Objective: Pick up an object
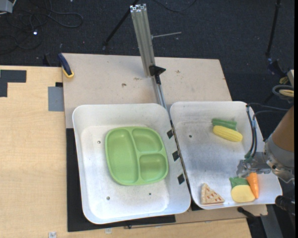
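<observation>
While nothing is lifted yet, the pick looks barely begun, as far as I can judge from where I stand.

Biggest first: left bin (89,128) holds a green divided plate (137,155), sitting roughly at its centre, untouched. Right bin (198,113) carries all the small stuff. Arm (283,143) comes in at 3 o'clock of that bin, grey w/ the orange band showing at the edge.

Gripper (249,168) sits low over the bin's 4–5 o'clock corner, right above the cluster of toys there. Can't tell whether the claw is spread or pressed together; the tips are too small and muddled against the toys.

Objects, big to small: corn cob (227,133) w/ green husk at about 1 o'clock of the right bin, well apart from the gripper. Yellow round piece (242,194) at 5 o'clock, touching or just beside an orange carrot (254,185) and a green piece (237,181). Waffle-like wedge (210,195) at 6 o'clock, near the yellow piece.

Likely target, imo: carrot or green piece, since they lie directly under the gripper. Both appear to rest on the bin floor.

Done: approach to the cluster. Left: secure grasp, then lift clear. Crowding there could make it slip or grab two at once.
</observation>
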`<action>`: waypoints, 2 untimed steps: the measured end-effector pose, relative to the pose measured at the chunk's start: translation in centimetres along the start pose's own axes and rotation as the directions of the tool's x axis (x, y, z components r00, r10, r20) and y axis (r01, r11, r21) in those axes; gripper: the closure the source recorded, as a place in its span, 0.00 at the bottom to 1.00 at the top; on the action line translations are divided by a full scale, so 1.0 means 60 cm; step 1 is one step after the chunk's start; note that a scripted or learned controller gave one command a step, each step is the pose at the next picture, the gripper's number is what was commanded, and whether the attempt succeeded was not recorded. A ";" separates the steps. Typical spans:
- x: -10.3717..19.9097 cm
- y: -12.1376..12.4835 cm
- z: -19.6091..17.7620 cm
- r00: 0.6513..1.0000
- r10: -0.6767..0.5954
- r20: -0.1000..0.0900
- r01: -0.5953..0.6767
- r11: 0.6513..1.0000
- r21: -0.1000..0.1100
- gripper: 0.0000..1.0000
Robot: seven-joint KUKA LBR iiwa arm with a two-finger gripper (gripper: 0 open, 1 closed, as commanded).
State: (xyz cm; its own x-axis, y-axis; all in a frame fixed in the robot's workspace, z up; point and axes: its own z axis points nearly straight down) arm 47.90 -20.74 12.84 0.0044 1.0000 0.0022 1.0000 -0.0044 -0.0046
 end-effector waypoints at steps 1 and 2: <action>0.012 0.008 -0.097 1.000 -0.007 0.003 0.007 1.000 -0.008 1.00; 0.000 0.001 -0.174 1.000 -0.005 0.004 0.005 1.000 -0.008 1.00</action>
State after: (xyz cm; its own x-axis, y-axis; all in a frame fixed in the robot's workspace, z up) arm 48.00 -20.74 23.26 -0.0007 1.0000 -0.0016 1.0000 0.0008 0.0030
